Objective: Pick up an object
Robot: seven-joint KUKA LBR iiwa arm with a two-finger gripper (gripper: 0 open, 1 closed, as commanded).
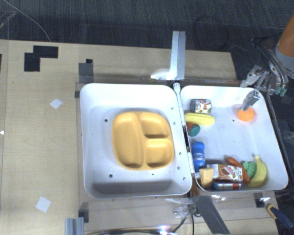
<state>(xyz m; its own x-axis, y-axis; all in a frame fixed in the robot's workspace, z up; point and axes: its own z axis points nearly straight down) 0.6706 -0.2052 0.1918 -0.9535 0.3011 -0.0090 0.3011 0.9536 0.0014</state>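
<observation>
Wooden desk (34,146) carried two white bins: the left bin (95,131) held a yellow divided tray (141,140), the right bin (269,146) small items. An orange ball (245,114) lay directly beneath the hand (250,100), touching its tip.

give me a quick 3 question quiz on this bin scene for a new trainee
1. True or false: the yellow divided tray lies in the left bin.
2. Which item is closest to the gripper? A) blue bottle B) orange ball C) small can
3. Fill in: the banana lies in the near right corner of the ____ bin.

Key: 1 true; 2 B; 3 right
</observation>
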